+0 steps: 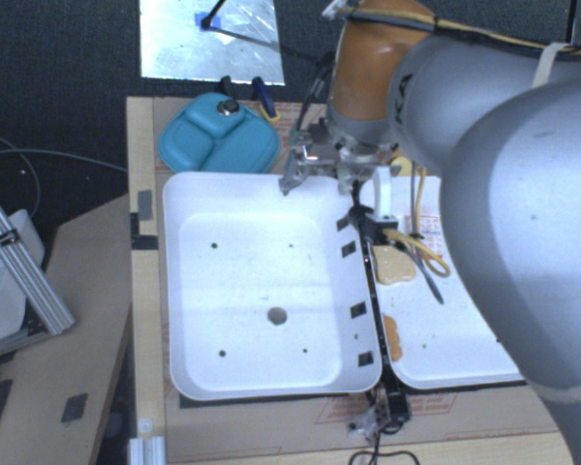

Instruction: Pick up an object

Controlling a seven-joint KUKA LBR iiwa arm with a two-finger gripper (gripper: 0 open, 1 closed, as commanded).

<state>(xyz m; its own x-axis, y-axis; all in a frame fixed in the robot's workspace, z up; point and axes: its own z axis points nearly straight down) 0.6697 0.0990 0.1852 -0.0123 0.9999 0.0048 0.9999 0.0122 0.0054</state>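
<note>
Dark carpeted floor around a wooden bench [145, 289], with two shallow white bins side by side on top. Far beyond, a shiny crinkled foil sheet [208, 22] flat on the floor. Aluminium rail [19, 269] slanting in at the left edge.

Left bin [194, 211]: smooth glossy plastic with rounded corners and a few small dark dots on its floor. Near its middle, a small round grey disc [277, 316], flat, dull, lying alone.

Right bin [465, 356]: same plastic, largely covered by the arm. At its left side, scissors [428, 252] with yellow loop handles and dark blades pointing toward the near edge. Just beside them to the left, a flat tan piece [395, 265], roughly square, matte. Nearer, against the dividing rim, a smaller orange-tan piece [392, 337], elongated. Printed card with red marks at the bin's far side, text too small to read.

Behind the left bin, a teal plastic container [218, 139], rounded, with moulded compartments and a dark cap on top.

Grey arm [504, 192] smooth and bulky from the right, orange band [373, 61] above the wrist. Gripper [349, 177] over the far end of the rim between the bins, above the scissors and tan piece, well apart from the disc. Whether clenched or released: cannot tell. Nothing seen grasped.
</note>
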